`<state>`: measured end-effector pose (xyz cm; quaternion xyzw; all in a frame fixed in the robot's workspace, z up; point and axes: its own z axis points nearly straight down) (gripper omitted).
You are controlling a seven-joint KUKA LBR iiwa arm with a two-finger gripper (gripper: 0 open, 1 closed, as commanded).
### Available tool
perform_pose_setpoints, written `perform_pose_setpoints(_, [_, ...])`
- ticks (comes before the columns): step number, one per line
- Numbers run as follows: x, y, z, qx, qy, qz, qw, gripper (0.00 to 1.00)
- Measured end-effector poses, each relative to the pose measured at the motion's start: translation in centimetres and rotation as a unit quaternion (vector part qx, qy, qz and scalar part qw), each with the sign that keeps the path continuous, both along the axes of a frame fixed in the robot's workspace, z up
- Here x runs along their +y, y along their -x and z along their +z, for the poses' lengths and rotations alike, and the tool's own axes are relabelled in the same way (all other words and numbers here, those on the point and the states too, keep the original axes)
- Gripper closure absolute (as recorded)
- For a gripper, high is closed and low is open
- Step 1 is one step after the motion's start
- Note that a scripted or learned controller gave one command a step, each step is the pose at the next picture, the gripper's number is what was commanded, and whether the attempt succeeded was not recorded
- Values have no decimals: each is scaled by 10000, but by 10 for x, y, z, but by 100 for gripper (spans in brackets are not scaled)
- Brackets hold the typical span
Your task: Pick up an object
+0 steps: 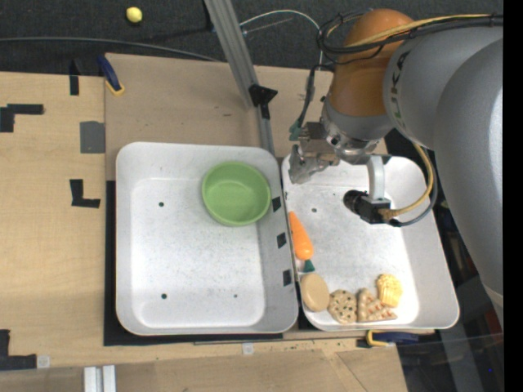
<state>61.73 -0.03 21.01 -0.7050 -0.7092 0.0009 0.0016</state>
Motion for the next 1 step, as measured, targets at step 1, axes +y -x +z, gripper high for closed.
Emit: perform_pose_setpoints(1, [51, 22, 9, -4, -7, 5, 10000, 100])
